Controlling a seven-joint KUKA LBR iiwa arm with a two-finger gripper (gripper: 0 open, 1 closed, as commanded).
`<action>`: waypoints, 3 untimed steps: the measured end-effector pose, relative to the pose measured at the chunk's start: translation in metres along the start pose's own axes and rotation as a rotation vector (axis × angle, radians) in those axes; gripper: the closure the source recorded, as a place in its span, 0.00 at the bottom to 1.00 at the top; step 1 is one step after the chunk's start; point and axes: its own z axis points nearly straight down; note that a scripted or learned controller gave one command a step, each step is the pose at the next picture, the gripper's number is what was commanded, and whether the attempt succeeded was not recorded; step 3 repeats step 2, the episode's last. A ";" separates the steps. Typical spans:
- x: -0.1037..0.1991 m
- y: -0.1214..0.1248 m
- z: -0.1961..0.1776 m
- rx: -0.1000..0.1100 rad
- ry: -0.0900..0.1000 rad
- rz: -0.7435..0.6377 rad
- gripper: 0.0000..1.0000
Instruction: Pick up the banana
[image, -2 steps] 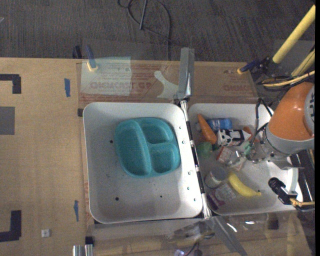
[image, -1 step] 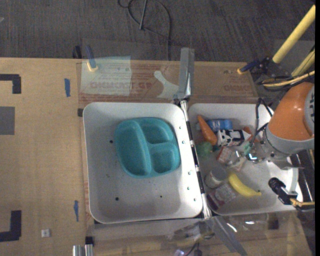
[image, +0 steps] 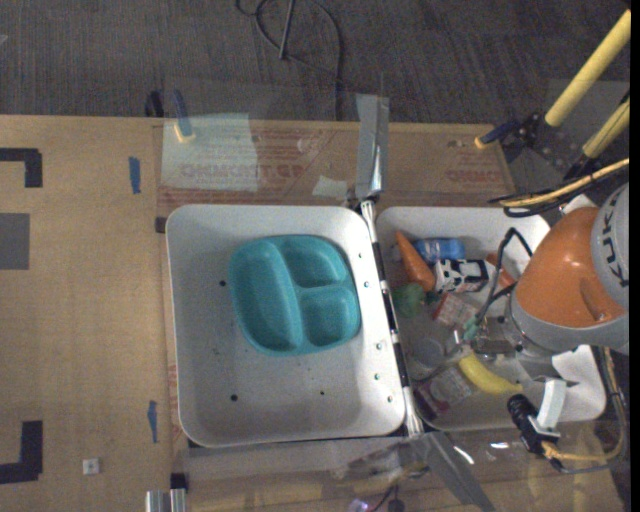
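Note:
The banana (image: 483, 376) is yellow and lies in the right bin (image: 585, 398) near its front, partly under the arm's wrist. My gripper (image: 493, 347) hangs just above the banana's upper side, close to it or touching it. The grey wrist and the orange band (image: 560, 285) cover most of the gripper from this angle. The banana appears to rest on the bin floor among other items.
The right bin also holds an orange carrot (image: 412, 257), a blue item (image: 440, 247), a black-and-white item (image: 460, 272), a green item (image: 408, 299) and a grey round piece (image: 428, 352). A teal divided plate (image: 295, 292) sits in the left bin (image: 200, 380).

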 end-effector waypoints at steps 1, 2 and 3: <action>-0.001 0.000 -0.006 0.005 0.002 0.004 1.00; 0.038 0.051 -0.119 0.017 0.012 -0.066 1.00; 0.038 0.051 -0.119 0.017 0.012 -0.066 1.00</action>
